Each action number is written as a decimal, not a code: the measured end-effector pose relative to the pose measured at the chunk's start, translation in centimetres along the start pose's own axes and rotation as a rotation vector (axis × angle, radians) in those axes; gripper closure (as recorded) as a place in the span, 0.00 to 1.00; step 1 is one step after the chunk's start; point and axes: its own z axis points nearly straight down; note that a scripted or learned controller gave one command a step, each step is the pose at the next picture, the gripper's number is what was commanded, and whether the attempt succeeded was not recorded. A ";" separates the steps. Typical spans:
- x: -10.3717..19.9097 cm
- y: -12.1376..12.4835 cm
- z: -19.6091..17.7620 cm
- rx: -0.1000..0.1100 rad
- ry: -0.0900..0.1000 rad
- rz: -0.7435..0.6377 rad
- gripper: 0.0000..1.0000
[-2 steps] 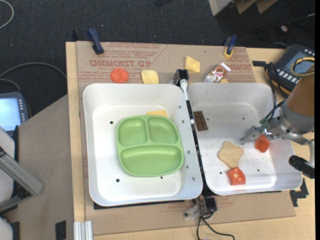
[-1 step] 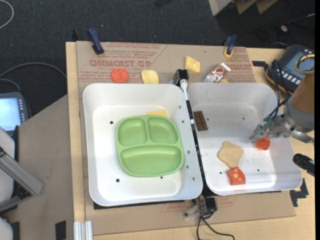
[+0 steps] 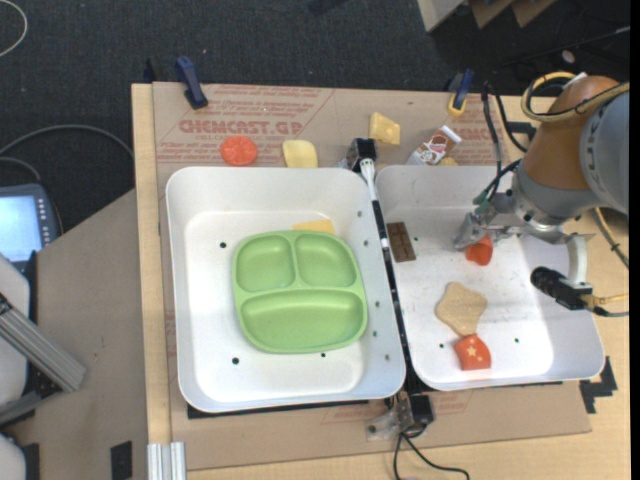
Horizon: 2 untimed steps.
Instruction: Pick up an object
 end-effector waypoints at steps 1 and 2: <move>4.7 -10.0 -10.5 0.003 0.003 0.006 1.00; 11.0 -8.4 -14.8 -0.001 0.001 0.000 1.00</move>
